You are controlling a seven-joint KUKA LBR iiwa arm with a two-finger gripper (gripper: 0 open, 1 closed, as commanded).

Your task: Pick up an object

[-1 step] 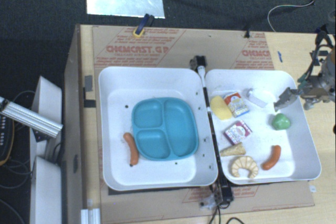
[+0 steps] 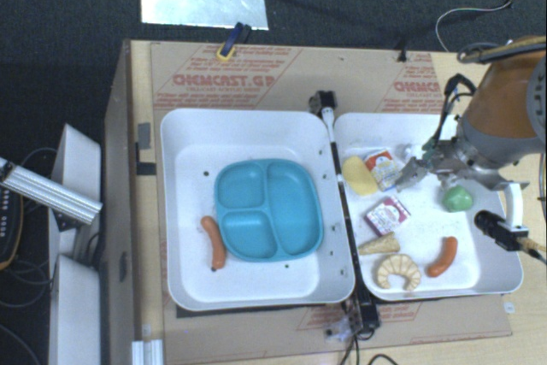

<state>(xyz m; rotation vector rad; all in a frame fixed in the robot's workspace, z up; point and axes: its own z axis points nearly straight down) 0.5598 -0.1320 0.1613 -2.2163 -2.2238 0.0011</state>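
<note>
Two white bins (image 2: 184, 184) sit on brown board printed with red lettering. The left bin holds a blue plate (image 2: 267, 209) and an orange-red sausage (image 2: 214, 242). By the grey gripper (image 2: 414, 171): a yellow block (image 2: 359, 175), green ball (image 2: 458, 199), tan croissant (image 2: 398, 271), another orange-red sausage (image 2: 442, 256).

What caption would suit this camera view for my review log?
KUKA arm's gripper reaches into the right bin among toy foods; left bin holds a blue divided plate and a sausage.
</note>
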